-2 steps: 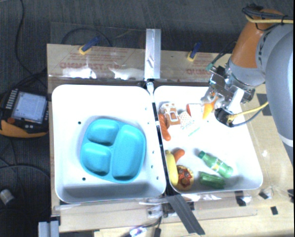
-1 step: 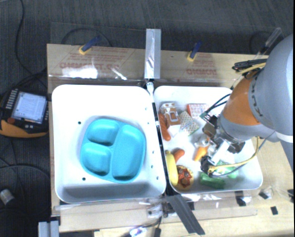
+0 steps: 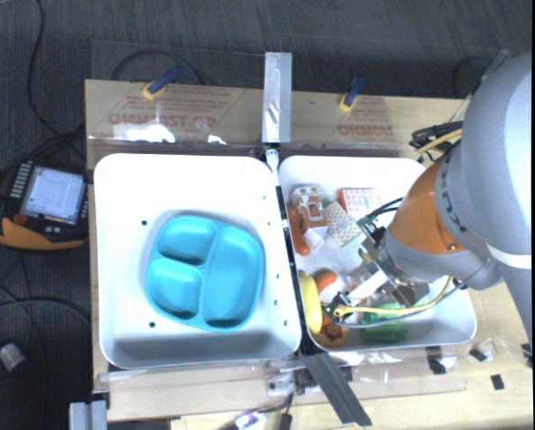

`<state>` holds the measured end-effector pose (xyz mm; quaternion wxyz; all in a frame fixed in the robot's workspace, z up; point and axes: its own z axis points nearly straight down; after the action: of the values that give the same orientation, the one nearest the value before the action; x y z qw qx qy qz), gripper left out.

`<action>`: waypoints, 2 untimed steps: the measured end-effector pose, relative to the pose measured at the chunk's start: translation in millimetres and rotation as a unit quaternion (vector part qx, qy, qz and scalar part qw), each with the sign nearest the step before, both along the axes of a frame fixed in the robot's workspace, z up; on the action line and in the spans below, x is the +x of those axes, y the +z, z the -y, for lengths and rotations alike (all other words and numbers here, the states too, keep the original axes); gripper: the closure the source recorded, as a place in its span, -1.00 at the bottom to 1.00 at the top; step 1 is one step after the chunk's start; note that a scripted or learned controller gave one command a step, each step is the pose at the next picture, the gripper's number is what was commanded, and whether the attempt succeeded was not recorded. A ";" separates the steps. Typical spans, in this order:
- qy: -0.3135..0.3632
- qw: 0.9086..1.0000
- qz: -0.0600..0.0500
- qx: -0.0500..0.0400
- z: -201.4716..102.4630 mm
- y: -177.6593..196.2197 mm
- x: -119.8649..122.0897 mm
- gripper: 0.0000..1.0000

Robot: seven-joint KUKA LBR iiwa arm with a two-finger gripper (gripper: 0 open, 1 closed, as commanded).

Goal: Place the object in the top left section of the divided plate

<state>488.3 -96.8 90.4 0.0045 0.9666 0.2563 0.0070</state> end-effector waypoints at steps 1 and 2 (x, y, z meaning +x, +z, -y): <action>-0.059 0.998 -0.011 0.003 17.6 41.3 10.9 1.00; -0.137 0.990 0.026 0.005 -0.2 22.0 16.1 1.00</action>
<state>504.5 -96.6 112.5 0.0076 0.9921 0.1211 0.0331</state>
